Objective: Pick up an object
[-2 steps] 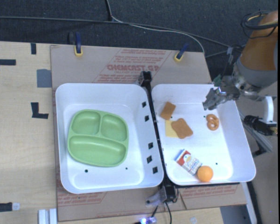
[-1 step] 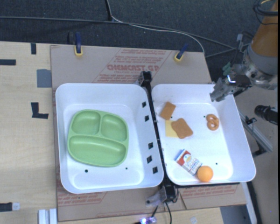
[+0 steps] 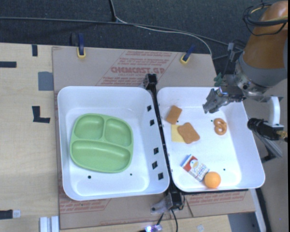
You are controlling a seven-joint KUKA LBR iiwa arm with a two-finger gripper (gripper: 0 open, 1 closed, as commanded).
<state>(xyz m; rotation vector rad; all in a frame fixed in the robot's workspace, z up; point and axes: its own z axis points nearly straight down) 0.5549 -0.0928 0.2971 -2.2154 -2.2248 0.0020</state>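
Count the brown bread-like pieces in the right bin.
2. A small tan toast square lies near the right white bin's left wall; a darker brown toast slice sits just right of it, overlapping a yellow cheese square.

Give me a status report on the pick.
Tool over right bin, near its top edge, nothing seen held. Pretzel nearest, lying apart just below the tool. Path looks clear.

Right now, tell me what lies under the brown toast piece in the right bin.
A yellow slice lies under the toast piece, sticking out on its left. How far it continues beneath is covered.
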